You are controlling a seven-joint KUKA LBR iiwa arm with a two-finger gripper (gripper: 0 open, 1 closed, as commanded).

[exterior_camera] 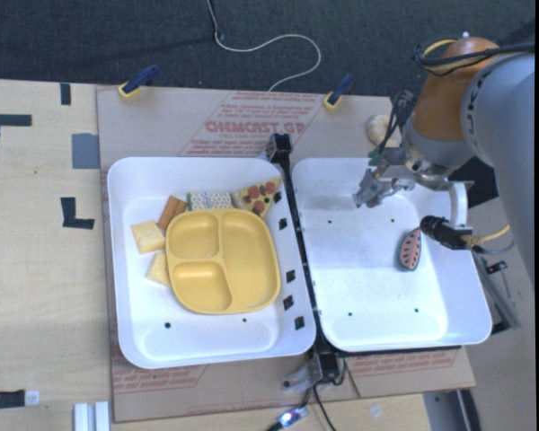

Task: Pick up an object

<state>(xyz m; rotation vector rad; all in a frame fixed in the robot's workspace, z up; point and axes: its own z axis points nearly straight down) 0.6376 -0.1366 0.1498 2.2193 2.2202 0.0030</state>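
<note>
My gripper point(370, 196) hangs over the back part of the right bin point(377, 321), pointing down at bare white floor. Nothing shows between its fingers. A small oval brown-and-red object point(410, 250) lies on the right bin's floor, to the right of and nearer than the gripper, apart from it. In the left bin point(135, 330) a yellow divided plate point(223, 260) lies flat, with several small food-like pieces along its back and left edge: a tan square point(148, 236), an orange-brown stick point(171, 211) and a patterned piece point(259, 195).
The grey arm with its orange band point(449, 88) comes in from the upper right above the right bin's back corner. A black divider point(292, 241) runs between the bins. Clamps point(137, 81) hold the cardboard base at the back. A cable point(269, 48) loops behind.
</note>
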